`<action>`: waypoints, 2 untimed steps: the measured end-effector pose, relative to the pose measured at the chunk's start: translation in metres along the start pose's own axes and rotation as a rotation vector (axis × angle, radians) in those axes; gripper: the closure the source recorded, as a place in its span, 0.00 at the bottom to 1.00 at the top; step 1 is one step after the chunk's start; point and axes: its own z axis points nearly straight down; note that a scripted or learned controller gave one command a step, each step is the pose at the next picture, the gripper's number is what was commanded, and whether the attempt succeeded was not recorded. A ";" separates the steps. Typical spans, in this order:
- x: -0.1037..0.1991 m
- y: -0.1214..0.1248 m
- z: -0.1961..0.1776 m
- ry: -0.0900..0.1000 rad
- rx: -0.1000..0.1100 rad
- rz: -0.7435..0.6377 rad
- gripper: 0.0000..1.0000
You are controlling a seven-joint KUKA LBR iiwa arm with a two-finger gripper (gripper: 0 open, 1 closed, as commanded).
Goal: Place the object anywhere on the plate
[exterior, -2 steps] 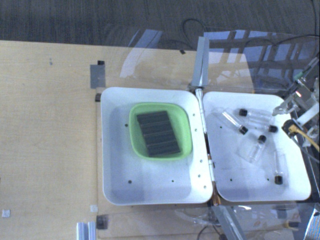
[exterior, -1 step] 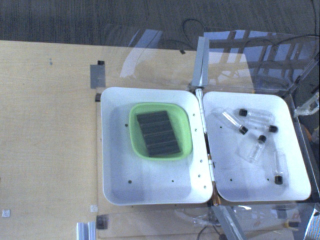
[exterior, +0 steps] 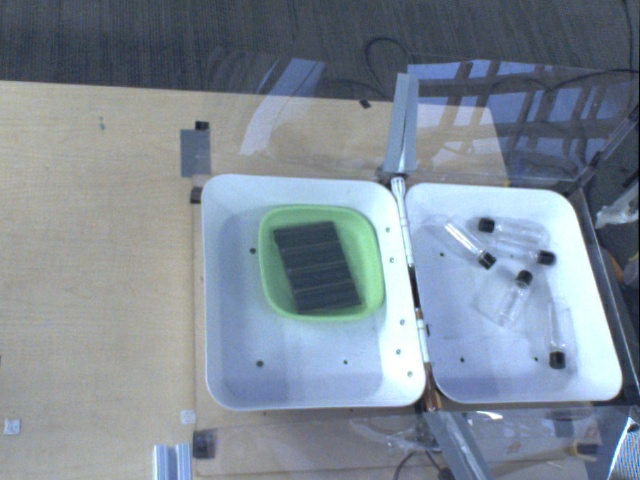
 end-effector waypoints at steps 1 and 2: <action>0.004 -0.004 0.001 -0.001 0.004 -0.209 0.00; 0.003 -0.003 -0.040 0.001 0.000 -0.443 0.00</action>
